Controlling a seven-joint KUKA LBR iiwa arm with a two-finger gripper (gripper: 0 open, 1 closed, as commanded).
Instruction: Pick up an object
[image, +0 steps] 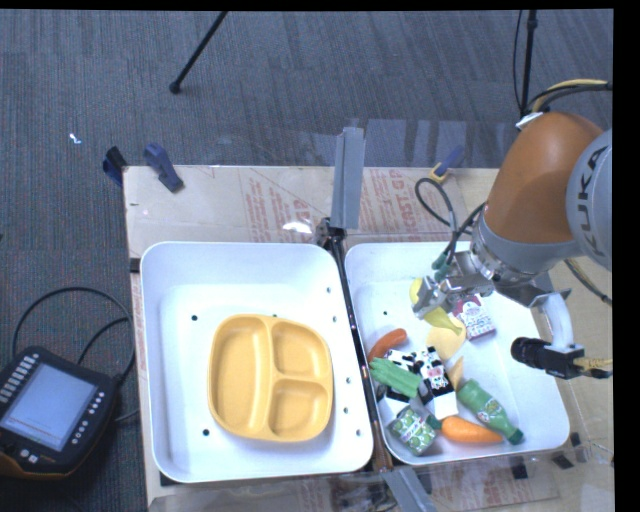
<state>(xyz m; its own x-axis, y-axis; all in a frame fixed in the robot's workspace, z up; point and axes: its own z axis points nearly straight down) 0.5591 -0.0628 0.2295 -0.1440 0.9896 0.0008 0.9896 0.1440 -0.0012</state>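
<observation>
My gripper (445, 292) hangs low over the upper middle of the right bin (540, 420), just above a yellow toy fruit (438, 319) and beside a small pink-and-white carton (478, 320). Below them lie an orange sausage shape (387, 343), a green vegetable (395, 378), a black-and-white carton (428, 370), a green bottle (488, 408), a carrot (470, 430) and a green packet (413, 428). The wrist hides whatever sits straight under the gripper.
The left bin (170, 300) holds a yellow divided plate (270, 378). A grey post (348, 190) stands at the back between the bins. A black cylinder (545, 353) sticks out from the arm over the right bin's right side. A control pendant (45, 405) lies on the floor at the left.
</observation>
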